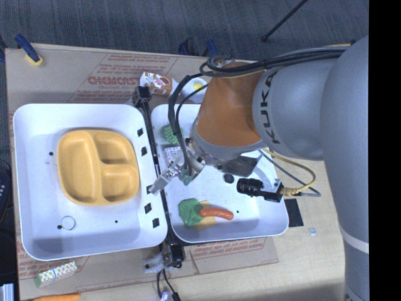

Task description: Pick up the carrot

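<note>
The carrot [215,213] lies near the front wall of the right bin [273,221], its green top [189,211] pointing left; the gripper [177,174] hangs apart from it above the bin's left edge, its fingers narrow, holding nothing; the left bin [37,234] carries a yellow divided tray [98,165].

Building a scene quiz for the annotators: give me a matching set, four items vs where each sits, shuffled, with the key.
Items:
1. carrot
2. yellow divided tray
3. gripper
4. blue clamp

Places:
A. far left corner of the cardboard, outside both bins
B. near edge of the right bin, beside a green leafy piece
C. lying in the left bin
D. over the right bin's left side, near the divider between the bins

Pairs: 1-B, 2-C, 3-D, 4-A
</note>
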Motion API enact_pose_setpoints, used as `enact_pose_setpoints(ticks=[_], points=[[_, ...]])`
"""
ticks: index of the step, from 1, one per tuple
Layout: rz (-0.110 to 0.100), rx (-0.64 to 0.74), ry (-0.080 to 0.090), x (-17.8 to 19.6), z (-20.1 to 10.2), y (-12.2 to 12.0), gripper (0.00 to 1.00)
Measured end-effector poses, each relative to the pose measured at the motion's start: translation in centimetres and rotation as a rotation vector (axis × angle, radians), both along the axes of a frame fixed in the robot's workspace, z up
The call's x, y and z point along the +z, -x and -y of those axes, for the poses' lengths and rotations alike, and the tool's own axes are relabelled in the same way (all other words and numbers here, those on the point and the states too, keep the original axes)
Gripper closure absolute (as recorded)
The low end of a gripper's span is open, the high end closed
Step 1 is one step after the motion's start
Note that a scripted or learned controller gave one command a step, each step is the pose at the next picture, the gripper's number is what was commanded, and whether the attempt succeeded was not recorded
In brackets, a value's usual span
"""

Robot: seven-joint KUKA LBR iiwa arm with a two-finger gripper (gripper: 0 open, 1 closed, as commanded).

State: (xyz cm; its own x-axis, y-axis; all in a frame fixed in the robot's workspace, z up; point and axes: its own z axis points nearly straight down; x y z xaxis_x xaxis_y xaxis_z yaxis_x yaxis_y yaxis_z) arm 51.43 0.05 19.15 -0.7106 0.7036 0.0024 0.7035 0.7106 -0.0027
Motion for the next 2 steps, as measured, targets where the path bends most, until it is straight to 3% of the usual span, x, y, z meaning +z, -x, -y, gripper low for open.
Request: enact_pose_setpoints(ticks=[1, 2], points=[[0.004, 0.011, 0.0, 9.2, 2.2, -5.6, 0.0], [-0.002, 0.103, 0.0, 1.3, -0.4, 3.9, 0.0]])
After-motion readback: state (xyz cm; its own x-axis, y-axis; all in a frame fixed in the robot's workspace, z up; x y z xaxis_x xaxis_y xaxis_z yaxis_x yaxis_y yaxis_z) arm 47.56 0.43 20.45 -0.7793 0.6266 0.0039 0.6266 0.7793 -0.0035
